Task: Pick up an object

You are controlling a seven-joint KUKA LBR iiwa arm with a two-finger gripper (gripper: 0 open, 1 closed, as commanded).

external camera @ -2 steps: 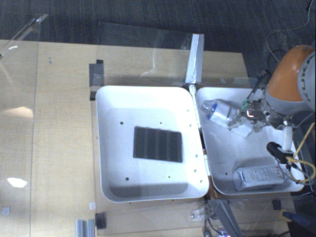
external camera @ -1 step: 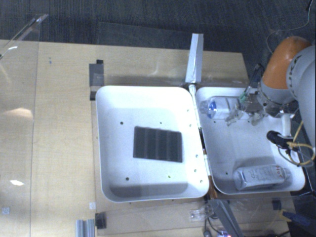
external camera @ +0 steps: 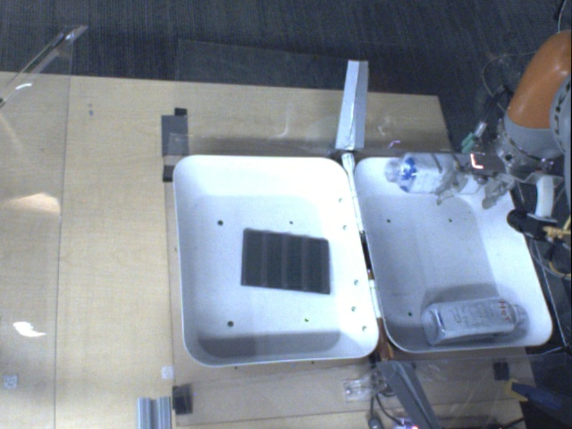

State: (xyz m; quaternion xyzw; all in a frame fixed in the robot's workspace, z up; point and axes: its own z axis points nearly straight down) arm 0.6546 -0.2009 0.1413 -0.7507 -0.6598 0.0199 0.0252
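Gripper [external camera: 466,189] at bin [external camera: 393,329] edge (far), bottle [external camera: 413,171] beside

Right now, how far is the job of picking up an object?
Done: the arm has reached the right bin at its far edge. In hand: a clear bottle with a blue label sits by the hand, off the bin floor, but a grip is not visible. Left: a confirmed lift; the grey packet lies untouched.

The light is bright and even, coming from above. Both white bins [external camera: 268,177] look slightly overexposed, with soft shadows along their near walls. Glare streaks the bench's [external camera: 89,239] left edge.
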